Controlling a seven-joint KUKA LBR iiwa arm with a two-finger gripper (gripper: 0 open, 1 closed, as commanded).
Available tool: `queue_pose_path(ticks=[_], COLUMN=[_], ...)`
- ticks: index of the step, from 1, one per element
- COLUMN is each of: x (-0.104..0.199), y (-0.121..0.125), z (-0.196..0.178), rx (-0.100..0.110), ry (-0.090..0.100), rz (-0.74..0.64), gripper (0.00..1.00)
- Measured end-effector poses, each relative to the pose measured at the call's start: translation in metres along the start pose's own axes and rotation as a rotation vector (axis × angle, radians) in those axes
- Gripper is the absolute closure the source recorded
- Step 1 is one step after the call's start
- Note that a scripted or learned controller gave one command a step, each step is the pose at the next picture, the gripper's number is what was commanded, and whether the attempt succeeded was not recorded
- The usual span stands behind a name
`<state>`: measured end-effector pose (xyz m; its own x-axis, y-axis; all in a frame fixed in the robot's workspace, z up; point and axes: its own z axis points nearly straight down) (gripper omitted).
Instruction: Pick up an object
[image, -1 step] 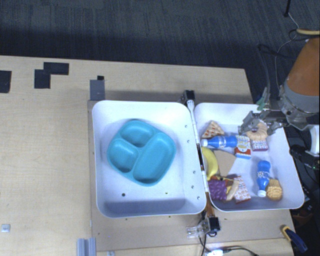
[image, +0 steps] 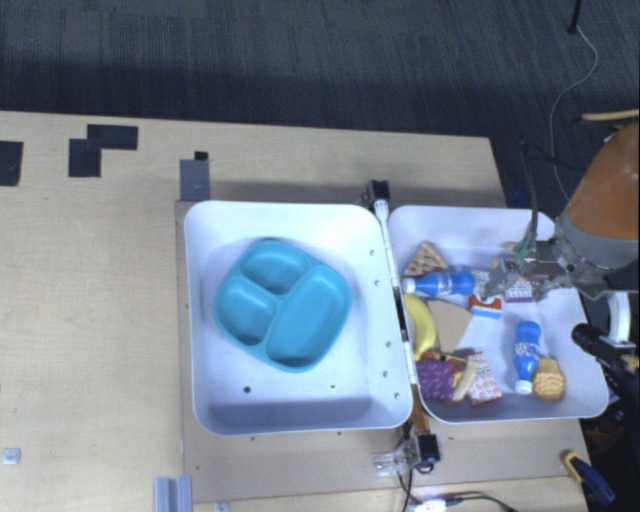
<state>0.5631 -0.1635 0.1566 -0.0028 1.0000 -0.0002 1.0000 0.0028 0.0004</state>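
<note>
i see a light wood table (image: 90, 330) carrying two shallow white bins side by side and touching: the left bin (image: 205, 300) and the right bin (image: 600, 395). black tape patches (image: 100, 148) lie on the table's far left area. a small grey bracket (image: 194, 178) stands just behind the left bin's far corner.

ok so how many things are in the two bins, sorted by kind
blue divided plate, in the left bin: 1
blue and white bottles: 2
banana: 1
purple grapes: 1
pizza slices: 2
corn-like yellow piece: 1
tan flat piece: 1
red and white item under the hand: 1
total: 10, roughly; the right bin's pile overlaps
</note>
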Motion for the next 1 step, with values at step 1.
queue_pose_path(ticks=[1], x=[-0.0264], y=[-0.0286], z=[0.0683], rx=[-0.008], ry=[-0.001], rz=[-0.001], gripper=[0.0])
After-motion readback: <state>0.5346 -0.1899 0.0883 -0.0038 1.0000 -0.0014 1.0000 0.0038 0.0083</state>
